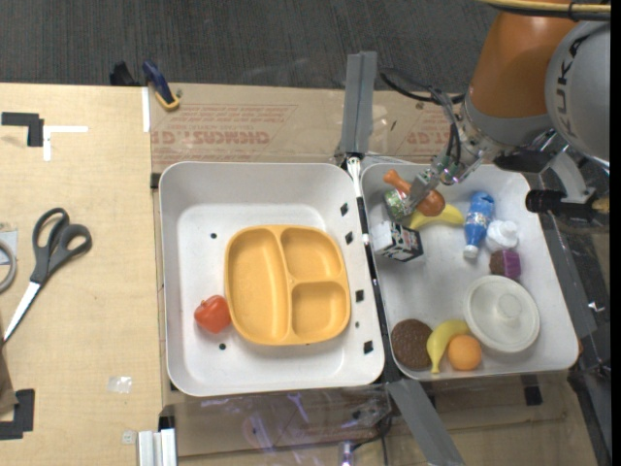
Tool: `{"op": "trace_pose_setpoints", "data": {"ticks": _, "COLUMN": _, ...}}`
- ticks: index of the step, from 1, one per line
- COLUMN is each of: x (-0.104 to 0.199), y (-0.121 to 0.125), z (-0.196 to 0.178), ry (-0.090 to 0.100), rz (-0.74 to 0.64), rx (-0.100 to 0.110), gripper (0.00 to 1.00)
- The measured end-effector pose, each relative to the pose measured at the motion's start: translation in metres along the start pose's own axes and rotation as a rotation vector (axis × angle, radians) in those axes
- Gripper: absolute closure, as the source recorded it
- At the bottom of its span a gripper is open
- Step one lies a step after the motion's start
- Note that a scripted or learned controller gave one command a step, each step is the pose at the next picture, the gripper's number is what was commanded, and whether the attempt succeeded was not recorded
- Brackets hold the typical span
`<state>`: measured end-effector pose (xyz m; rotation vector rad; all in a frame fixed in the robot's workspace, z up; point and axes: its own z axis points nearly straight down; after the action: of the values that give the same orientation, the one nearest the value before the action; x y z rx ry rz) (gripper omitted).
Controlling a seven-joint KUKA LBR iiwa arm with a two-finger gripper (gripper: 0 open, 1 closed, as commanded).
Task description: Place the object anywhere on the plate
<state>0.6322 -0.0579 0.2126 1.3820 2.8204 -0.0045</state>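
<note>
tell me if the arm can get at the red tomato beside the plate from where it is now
Probably yes. The red tomato lies in the open in the left bin, against the yellow plate, nothing over it. The gripper hangs over the right bin, so it must cross the divider.

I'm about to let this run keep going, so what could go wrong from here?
The claw sits in a tight cluster in the right bin: a banana, a small can and a water bottle crowd it, so it may grab or knock the wrong item. The yellow plate lies across the bin divider, so a weak grip could drop there.
</note>
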Motion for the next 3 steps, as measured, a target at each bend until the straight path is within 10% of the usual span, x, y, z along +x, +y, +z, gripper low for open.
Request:
{"op": "trace_pose_setpoints", "data": {"ticks": 2, "x": 0.142, "y": 0.041, "z": 0.021, "ry": 0.002, "rz": -0.023, "rx": 0.0, "gripper": 1.0}}
{"op": "trace_pose_setpoints", "data": {"ticks": 3, "x": 0.142, "y": 0.041, "z": 0.021, "ry": 0.002, "rz": -0.023, "rx": 0.0, "gripper": 0.0}}
